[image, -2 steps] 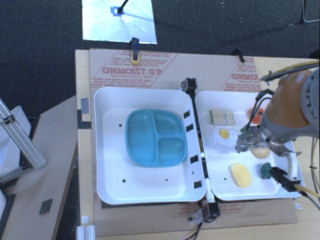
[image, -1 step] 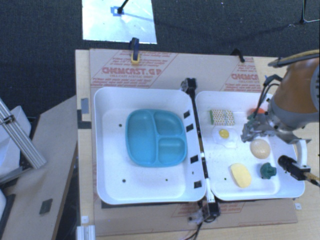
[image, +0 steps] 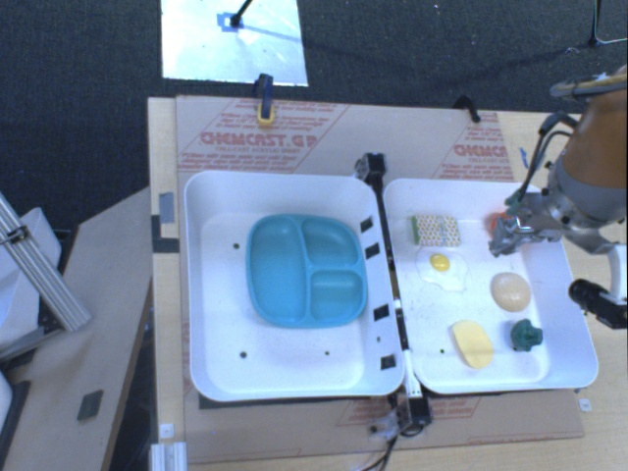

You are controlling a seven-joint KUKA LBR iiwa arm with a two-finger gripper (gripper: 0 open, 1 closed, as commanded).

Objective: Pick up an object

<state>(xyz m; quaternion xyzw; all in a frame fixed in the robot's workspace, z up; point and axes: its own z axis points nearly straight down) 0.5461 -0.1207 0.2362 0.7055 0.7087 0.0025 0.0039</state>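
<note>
From the overhead camera I find my gripper (image: 507, 234) over the far right part of the right bin (image: 579, 376), hanging from the grey arm (image: 594, 155) that comes in from the right edge. My metal tips are small and blurred against the white floor, so I cannot tell whether they are spread or pressed together, and I see nothing caught between them.

The nearest thing to pick is, I judge, the beige egg-shaped piece (image: 510, 290), which lies just nearward of my tips and a little right. It is roundish, so it sets no real grip direction. A small orange-red object (image: 497, 222) peeks out just beside my tips on the far left side, mostly hidden. The fried egg toy (image: 442, 268) lies to my left, the green-speckled cracker (image: 435, 230) farther left and far, the yellow block (image: 473, 343) toward the near edge with its long axis slanting from far left to near right, and the dark green piece (image: 526, 336) near and slightly right.

The left bin (image: 211, 361) carries a blue divided plate (image: 304, 268), well apart from me.

On the brown board (image: 294, 135) under the bins I read "CHEMCAST GP" in red, repeated partly at the far right
</note>
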